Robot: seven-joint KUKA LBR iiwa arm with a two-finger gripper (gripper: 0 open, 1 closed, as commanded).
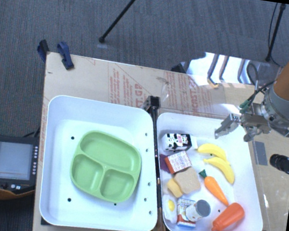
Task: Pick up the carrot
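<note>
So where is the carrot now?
The carrot lies in the right bin, toward its right side, just below the bananas, right of the bread slice and up-left of the orange pepper.

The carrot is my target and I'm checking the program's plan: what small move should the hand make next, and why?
Probably swing toward the camera and lower over the carrot. The hand hangs above the right bin's far edge, with the bananas lying between it and the carrot.

One camera looks down aslant on both bins (107, 109).
</note>
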